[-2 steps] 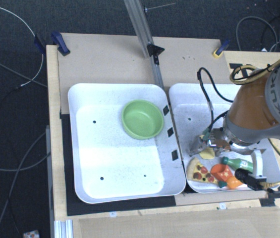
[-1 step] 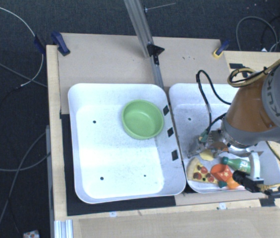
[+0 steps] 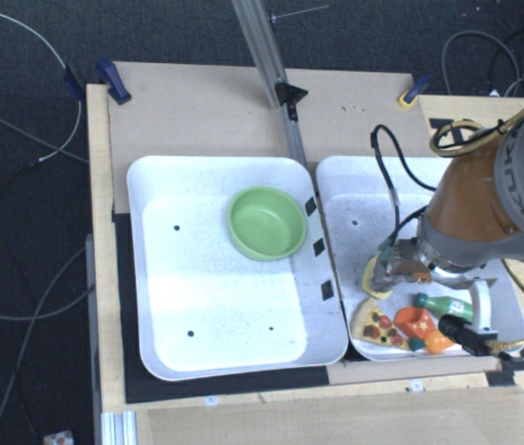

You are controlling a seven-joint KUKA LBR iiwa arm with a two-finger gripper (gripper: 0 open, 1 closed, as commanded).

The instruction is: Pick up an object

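Hovering claw [image 3: 393, 274] touches banana [image 3: 374, 277] beside it.

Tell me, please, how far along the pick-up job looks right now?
Done: the gripper is down in the right bin, beside the yellow item. In hand: I cannot tell whether anything is grasped. Left: lifting something; the green bottle and orange pieces lie in the bin.

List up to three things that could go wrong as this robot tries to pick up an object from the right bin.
1. The toys lie crowded in the right bin's near corner, so the hand may nudge several and grip none.
2. The pile sits against the bin wall, leaving little room.
3. The black cable hangs beside the hand and could snag.
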